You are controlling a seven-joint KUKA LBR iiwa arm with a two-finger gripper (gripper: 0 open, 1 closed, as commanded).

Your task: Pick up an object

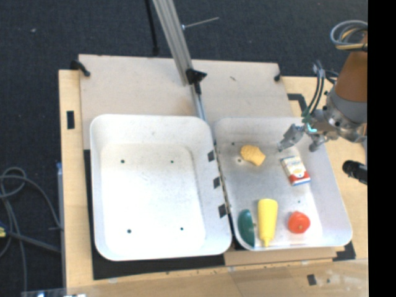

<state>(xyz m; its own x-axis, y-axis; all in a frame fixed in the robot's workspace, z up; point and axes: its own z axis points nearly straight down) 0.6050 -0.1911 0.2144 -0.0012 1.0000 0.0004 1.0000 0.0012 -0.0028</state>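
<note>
The grey arm with its orange band enters from the right, and its 2-finger gripper (302, 137) hangs over the upper right part of the right-hand shallow white bin (334, 190). The 2 metal fingers spread apart at a slant, one reaching left toward the bin's middle and one toward the bin's right rim, with nothing between them, so the pincer stands wide and bare.

Just below the gripper, toward the near side, lies a small white carton with a red end (295, 169); it is the closest thing to the fingers but apart from them. To the left of the gripper, near the bin's middle, sits a pale yellow crumpled lump (252, 155). Farther off, along the near edge of the same bin, 3 things lie in a row: a dark green oblong piece (246, 226) against the left wall, a yellow bottle-shaped object (267, 220) just beside it and perhaps touching, and a round red-orange object (298, 223) to the right, apart from the others.

The left-hand shallow white bin (105, 135) shows 4 dark dots on its floor.

The arm's upper part is cut off at the right edge. Whether the fingertips touch the bin floor or hover cannot be told. The printing on the carton is too small to read.
</note>
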